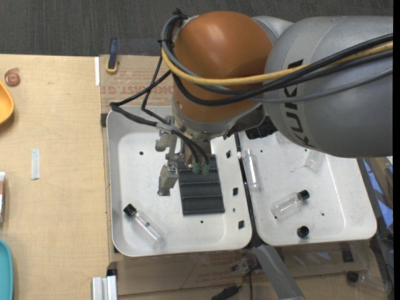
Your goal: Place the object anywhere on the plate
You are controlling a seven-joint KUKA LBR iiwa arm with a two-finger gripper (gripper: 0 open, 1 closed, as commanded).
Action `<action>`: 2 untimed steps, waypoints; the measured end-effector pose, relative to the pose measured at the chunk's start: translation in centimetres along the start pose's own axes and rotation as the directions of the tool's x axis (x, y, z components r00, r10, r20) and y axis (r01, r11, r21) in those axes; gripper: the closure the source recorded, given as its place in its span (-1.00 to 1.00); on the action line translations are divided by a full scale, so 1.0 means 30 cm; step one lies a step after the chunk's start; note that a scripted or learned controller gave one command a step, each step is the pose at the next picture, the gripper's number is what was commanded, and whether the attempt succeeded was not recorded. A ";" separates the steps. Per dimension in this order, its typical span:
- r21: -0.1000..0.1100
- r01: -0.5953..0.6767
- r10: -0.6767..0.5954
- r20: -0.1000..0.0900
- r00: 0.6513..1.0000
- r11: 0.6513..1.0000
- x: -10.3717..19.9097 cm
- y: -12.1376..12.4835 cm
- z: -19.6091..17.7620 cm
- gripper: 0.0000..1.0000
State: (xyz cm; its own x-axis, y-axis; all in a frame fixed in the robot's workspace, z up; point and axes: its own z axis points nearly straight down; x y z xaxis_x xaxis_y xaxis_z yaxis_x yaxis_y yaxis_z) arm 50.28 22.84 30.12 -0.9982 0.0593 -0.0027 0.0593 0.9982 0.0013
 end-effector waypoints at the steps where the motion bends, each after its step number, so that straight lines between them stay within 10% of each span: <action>1: -0.001 -0.005 0.005 0.001 1.000 1.000 -0.005 -0.003 -0.029 1.00; 2: 0.000 0.257 -0.257 0.004 0.966 0.966 -0.219 0.012 -0.244 1.00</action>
State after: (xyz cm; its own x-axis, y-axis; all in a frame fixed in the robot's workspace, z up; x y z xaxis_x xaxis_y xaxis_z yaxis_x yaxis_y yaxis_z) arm 56.84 22.80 37.47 -0.9799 -0.1995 -0.0070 -0.1995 0.9799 0.0010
